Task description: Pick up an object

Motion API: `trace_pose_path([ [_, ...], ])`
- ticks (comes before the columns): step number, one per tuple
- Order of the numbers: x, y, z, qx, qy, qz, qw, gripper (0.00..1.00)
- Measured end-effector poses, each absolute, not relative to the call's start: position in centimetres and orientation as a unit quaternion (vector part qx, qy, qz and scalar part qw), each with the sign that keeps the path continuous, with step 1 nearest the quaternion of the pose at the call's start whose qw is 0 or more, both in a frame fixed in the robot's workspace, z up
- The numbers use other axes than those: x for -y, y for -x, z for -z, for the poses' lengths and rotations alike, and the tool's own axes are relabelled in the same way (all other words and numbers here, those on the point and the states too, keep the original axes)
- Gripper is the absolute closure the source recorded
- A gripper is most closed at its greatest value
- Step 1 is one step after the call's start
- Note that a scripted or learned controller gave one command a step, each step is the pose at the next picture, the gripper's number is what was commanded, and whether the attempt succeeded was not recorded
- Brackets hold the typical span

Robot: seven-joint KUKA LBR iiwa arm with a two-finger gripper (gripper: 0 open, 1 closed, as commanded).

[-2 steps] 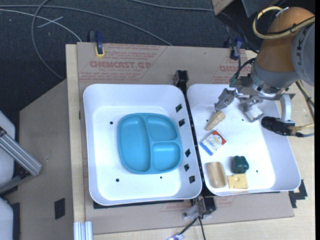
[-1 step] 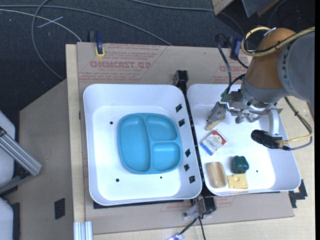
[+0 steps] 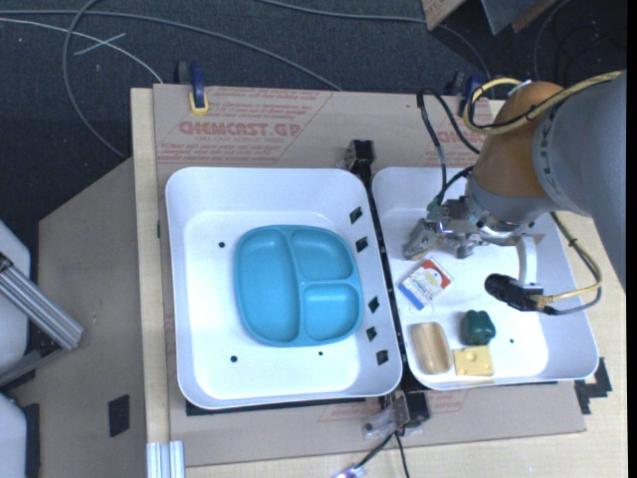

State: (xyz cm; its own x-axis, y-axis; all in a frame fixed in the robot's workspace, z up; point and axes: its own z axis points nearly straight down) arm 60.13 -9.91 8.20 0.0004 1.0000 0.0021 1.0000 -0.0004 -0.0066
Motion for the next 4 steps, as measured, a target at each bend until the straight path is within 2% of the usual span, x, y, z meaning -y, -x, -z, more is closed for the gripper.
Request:
trace_pose_path([
  [1, 9.9, -60.3, -9.6, 0.707, 0.707, 0.0007, 0.001, 1.00],
  [2, 9.7, -60.6, -14.0, 0.707, 0.707, 0.0016, -0.002, 1.00],
  [4, 10.1, -59.2, -25.7, 0.707, 0.707, 0.0022, -0.003, 1.00],
])
